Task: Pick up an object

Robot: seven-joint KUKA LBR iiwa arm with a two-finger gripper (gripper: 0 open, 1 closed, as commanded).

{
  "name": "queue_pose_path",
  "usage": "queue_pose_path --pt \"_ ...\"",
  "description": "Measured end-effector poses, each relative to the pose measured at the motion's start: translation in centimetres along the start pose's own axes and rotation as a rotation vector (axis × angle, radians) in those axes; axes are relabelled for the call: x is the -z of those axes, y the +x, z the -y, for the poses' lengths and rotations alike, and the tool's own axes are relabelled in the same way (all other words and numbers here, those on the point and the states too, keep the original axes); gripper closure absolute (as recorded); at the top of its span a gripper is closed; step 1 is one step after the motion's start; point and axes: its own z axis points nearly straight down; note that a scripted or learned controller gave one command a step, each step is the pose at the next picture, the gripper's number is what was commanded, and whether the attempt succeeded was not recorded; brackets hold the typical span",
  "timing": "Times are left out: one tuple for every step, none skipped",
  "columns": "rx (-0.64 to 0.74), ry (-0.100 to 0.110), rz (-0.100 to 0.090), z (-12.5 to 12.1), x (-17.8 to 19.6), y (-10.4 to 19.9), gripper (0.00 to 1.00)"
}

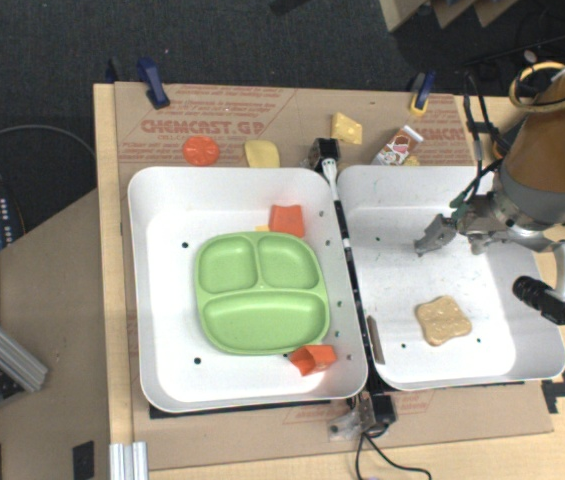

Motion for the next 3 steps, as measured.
queue_pose_path --pt "-0.01 0.018 -0.005 4.9 -7.9 -2.0 0.0" --pt "-0.01 0.01 -0.001 4.6 -6.5 -2.0 1.0" --pt "0.001 0.007 -0.005 6.9 2.8 9.6 1.0"
